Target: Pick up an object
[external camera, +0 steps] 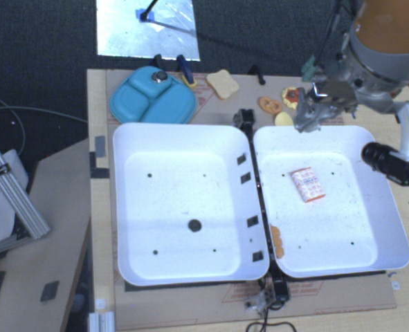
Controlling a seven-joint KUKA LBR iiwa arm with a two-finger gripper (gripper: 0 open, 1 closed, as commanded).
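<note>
A small red-and-white packet lies flat on the floor of the right bin, a little toward the bin's far side and roughly midway across it, with bare white floor all around it. Its long axis runs at a slant, from upper left to lower right in the camera view. The gripper hangs over the far rim of that same bin, almost straight beyond the packet, so the packet lies toward the near side from it and lower down; the coming move looks like a short reach toward the viewer and then a descent. Whether the gripper is parted or closed I cannot tell, since its tip is a dark blur against the bench; nothing is seen in it. A small tan piece sits at the bin's left wall, near the divide. The left bin holds a dark round disc, well apart from the packet. Behind the bins rest a blue tray, a slice of toy bread and a few small toy foods.
</note>
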